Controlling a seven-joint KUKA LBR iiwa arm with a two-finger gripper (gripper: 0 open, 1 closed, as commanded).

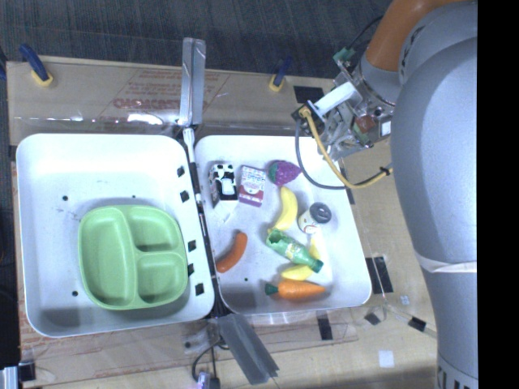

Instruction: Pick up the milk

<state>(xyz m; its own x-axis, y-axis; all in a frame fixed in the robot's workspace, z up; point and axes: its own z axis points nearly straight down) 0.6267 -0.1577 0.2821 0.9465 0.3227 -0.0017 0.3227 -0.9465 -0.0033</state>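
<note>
Pre-grasp: gripper hovers above-right of the milk in the right bin; fingers' state can't tell. Next: move over milk, descend.

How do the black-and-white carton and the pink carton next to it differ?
The black-and-white carton has a cow-like patch pattern; the pink carton is pink and purple with a pale label. The black-and-white carton lies nearer the divider between the bins; the pink carton lies on its right, toward the purple fruit. Both are small boxes of similar size lying side by side near the far wall of the right bin.
</note>
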